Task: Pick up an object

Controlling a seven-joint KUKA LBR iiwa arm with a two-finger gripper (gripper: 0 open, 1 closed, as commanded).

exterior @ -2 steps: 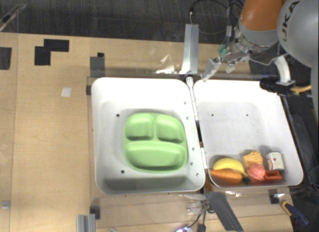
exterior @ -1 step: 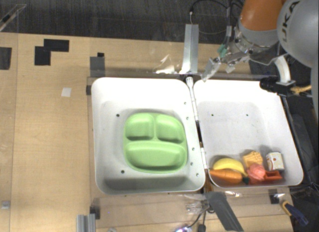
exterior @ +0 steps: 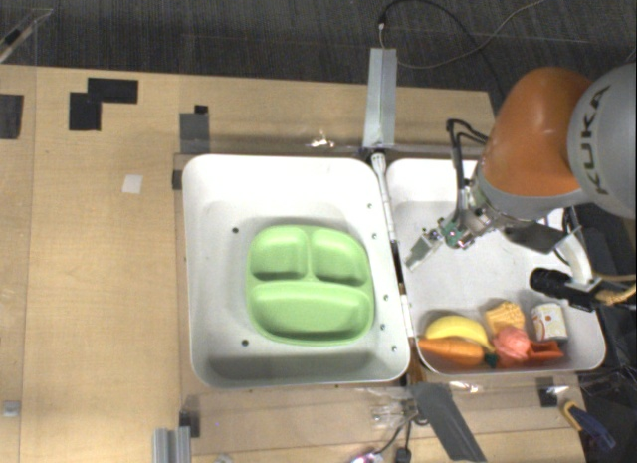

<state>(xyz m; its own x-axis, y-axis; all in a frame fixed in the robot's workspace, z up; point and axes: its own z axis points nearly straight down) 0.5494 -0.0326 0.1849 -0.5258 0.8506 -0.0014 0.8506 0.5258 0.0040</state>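
While tool [exterior: 430, 243] hangs over right bin [exterior: 438, 187], jaw state can't tell; toy food [exterior: 493, 337] near front.

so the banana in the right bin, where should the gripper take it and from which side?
Probably from straight above, across the middle of the banana, fingers spanning its narrow width. It lies on its side, long axis left to right, against the carrot on its near side, so that finger has little room. The far side faces bare bin floor.
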